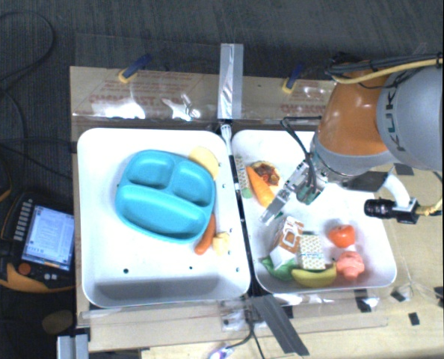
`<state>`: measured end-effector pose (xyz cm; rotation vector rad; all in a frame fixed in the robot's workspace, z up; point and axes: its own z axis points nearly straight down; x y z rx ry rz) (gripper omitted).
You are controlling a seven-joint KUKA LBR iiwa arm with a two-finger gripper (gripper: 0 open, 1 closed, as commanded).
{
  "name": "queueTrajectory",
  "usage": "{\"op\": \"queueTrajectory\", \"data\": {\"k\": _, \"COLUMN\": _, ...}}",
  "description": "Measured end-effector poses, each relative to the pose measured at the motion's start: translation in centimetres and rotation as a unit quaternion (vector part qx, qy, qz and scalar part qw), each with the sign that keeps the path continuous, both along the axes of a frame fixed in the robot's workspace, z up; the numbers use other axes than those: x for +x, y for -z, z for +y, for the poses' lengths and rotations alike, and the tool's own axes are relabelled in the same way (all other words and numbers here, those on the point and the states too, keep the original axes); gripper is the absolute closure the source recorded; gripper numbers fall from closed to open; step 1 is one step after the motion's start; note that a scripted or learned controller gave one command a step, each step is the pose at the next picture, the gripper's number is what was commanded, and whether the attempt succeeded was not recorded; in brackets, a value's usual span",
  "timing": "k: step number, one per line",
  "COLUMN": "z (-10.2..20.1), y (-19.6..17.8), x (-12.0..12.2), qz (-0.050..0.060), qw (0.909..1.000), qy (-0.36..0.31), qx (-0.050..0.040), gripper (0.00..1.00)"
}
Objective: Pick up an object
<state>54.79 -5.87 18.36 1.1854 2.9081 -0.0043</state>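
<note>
Reaching in, nothing picked yet.
My jaws [282, 197] hang over the right white bin [379, 271], spread and empty, just beside the orange carrot-shaped toy [260, 191]; next I should descend squarely onto it and close, clear of the small printed carton [290, 238] nearby.

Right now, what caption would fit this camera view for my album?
Robot arm's gripper hangs over the right bin of toy food, beside a blue tray in the left bin.
</note>
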Motion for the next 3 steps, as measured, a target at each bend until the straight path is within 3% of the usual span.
{"op": "queueTrajectory", "data": {"k": 1, "z": -3.8, "y": 9.4, "x": 1.8, "qz": -0.005, "qw": 0.9883, "qy": 0.153, "qx": 0.0016, "gripper": 0.00}}
{"op": "queueTrajectory", "data": {"k": 2, "z": -3.8, "y": 8.3, "x": 2.0, "qz": -0.007, "qw": 0.9884, "qy": 0.152, "qx": -0.0003, "gripper": 1.00}}
{"op": "queueTrajectory", "data": {"k": 3, "z": 0.5, "y": 0.0, "x": 4.3, "qz": 0.000, "qw": 0.9636, "qy": 0.267, "qx": -0.0010, "gripper": 1.00}}
